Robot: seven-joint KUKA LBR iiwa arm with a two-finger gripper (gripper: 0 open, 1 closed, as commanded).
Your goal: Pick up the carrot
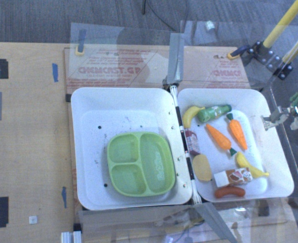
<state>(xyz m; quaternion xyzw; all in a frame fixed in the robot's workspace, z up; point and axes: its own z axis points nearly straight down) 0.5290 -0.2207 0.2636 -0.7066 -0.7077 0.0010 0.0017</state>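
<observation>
Carrots (218, 136) lie paired in the right bin (278, 135); aim along one, clear of the green bottle (214, 113). You cannot tell the grip.

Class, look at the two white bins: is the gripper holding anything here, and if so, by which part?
Nothing is seen held. Both carrots lie loose in the right bin among the other toy food.
</observation>
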